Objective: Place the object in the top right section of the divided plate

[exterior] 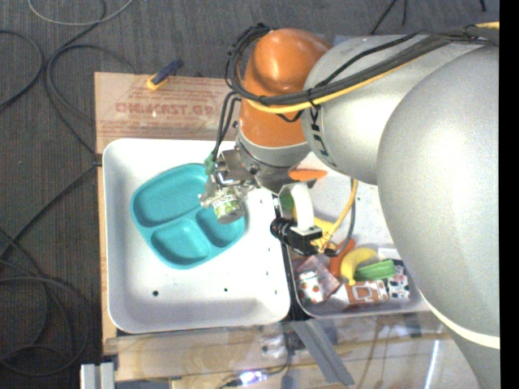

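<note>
Risk sits mostly at the release: the hand (223,197) hovers over the right edge of the turquoise divided plastic plate (174,217) in the left shallow white bin (162,306), close to where the ridges meet, so anything let go here could land on a divider, tip into the lower section, or roll off the rim. Whether the hand is open or closed cannot be told. A small greenish, shiny thing (229,209) shows at its tip, possibly the object, but it blurs into the metal parts, so a grasp cannot be confirmed. The grey arm with its orange band (280,96) covers the plate's upper right area and much of the right bin (357,306), where a yellow banana-shaped toy (357,262), a green piece (375,271) and printed packets (318,282) lie partly hidden.
</note>
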Tool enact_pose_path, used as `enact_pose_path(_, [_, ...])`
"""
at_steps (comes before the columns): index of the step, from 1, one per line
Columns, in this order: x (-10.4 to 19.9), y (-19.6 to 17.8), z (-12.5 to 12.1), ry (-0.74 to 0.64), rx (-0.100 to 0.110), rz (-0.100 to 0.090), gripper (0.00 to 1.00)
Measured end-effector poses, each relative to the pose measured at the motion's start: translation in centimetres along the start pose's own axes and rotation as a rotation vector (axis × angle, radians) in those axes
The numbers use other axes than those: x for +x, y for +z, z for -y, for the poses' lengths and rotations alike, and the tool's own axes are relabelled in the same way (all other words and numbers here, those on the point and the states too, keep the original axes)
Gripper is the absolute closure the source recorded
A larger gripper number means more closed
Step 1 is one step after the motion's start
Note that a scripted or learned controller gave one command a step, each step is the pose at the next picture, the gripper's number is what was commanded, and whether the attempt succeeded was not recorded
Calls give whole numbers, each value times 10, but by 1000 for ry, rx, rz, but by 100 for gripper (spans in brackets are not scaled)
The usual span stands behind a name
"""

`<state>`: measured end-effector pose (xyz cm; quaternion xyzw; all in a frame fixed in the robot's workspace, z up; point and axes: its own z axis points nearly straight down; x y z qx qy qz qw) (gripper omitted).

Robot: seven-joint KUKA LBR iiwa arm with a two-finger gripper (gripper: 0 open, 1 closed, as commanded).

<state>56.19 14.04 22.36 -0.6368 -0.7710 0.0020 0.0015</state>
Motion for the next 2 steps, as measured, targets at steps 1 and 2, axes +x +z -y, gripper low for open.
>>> enact_pose_path(1, [0,0,0,0,0,0,0])
enact_pose_path(2, [-8,-75,10,-31,-2,2,0])
